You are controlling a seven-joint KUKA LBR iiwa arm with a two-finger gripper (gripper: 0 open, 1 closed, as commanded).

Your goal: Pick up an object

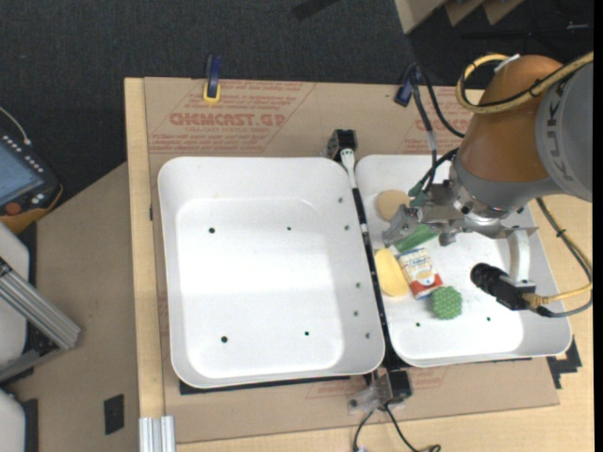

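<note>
Dark carpeted floor [85, 36] beyond the counter [89, 281]. Brown cardboard sheet [283, 121] with red lettering covers the counter, fixed by two blue clamps [213, 75] at the far edge. Aluminium rail [38, 311] lower left. Lighting even.

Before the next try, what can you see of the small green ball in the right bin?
The green ball is small, round, with a knobbly surface that looks like rubber or plastic. It lies on the floor of the right bin, toward its near side. Its upper left edge touches or nearly touches the red-and-white packet; nothing lies on it.
</note>
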